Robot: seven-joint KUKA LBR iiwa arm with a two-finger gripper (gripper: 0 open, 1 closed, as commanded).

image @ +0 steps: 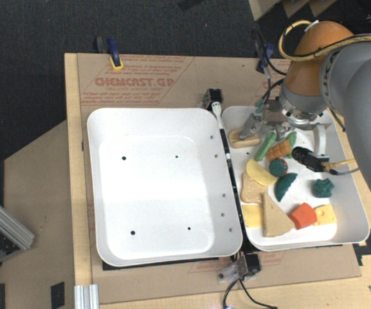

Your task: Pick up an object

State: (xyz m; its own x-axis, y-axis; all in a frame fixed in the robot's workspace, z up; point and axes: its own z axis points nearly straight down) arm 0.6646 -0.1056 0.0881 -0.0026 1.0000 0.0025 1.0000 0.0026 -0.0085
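The grey arm [359, 76] comes in from 3 o'clock and bends down over the right bin [359, 227]. Its hand [270, 122] is low at the 12 o'clock end of that bin, just above the toys. I cannot tell if the hand is apart or together, or if it has hold of anything.

A long green stick [265, 147] lies tilted right under the hand. A bumpy orange piece [279, 151] touches the stick on its 3 o'clock side. A tan piece [240, 136] sits at 9 o'clock from the hand, by the bin wall.

Toward 6 o'clock come a pale yellow piece [258, 171] and a dark green ball [277, 167], close together. At the 6 o'clock end an orange block [303, 215] sits between a tan wedge [275, 219] and a yellow block [326, 214].

The left bin [101, 172] sits at 9 o'clock, right beside the right bin. Both rest on the brown worktop [140, 76].
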